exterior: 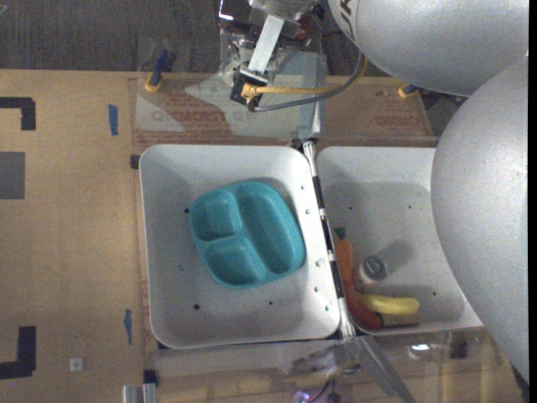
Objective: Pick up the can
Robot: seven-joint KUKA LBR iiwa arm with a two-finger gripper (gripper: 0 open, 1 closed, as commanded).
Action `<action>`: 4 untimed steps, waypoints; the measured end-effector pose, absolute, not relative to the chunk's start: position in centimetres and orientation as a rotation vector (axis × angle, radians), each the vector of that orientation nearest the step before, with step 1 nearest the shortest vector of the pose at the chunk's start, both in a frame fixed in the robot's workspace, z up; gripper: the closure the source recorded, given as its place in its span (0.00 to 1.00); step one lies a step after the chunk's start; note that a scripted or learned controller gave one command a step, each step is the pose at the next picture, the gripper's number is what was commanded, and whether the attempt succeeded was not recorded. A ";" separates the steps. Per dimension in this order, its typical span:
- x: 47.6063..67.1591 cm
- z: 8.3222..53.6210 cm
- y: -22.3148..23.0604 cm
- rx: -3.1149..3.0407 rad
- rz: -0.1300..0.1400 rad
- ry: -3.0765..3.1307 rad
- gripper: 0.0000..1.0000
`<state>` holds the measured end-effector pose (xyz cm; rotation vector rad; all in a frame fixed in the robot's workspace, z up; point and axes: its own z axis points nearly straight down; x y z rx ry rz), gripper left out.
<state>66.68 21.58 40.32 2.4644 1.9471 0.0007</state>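
Light is even and fairly bright from overhead, a bit soft all round. My arm (470, 99) looms huge and out of focus on the right, its grey shell blown to a pale sheen along the top. The left bin (168, 309) shows gentle shading in its corners, darker along its far wall. The teal tray (246, 233) throws a soft shadow on its far left side, with no hard glare on it. The right bin (403, 183) sits partly in my arm's shade. The picture is grainy, and details on the small can (372, 269) smear. The bench (67, 250) looks flat and warm.
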 end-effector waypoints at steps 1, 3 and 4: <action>66.6 43.5 18.4 2.515 0.002 1.881 1.00; 66.7 43.4 17.6 3.052 0.002 0.750 1.00; 66.7 43.5 17.7 3.051 0.002 0.751 0.00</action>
